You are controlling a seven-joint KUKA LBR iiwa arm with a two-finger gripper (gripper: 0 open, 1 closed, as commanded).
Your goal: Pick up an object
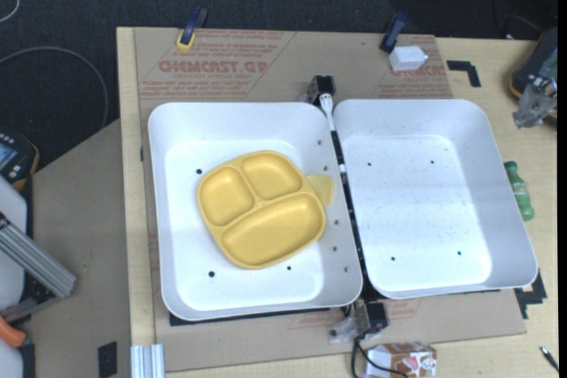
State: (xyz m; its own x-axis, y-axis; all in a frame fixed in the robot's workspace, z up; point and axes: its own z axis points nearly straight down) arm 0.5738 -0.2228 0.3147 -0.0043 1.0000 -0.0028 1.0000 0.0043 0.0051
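The yellow divided plate (260, 209) lies flat in the left bin (168, 190), a little toward that bin's inner wall and well short of its far rim. It looks like moulded plastic, smooth and slightly glossy, with rounded edges and three shallow wells: two small ones on the far side, one long one on the near side. A paler yellow tab or second piece peeks out from under its right edge; I can't tell which.

Nothing has been lifted yet, as far as I can judge: the plate rests on the bin floor with no gripper near it, so the whole pick is still to do.

Right of the plate's bin sits the right bin (496, 217), the same thin white plastic with rounded corners and small dark holes. Both rest on a brown board on the counter (133, 102).

The gripper's state I cannot tell.
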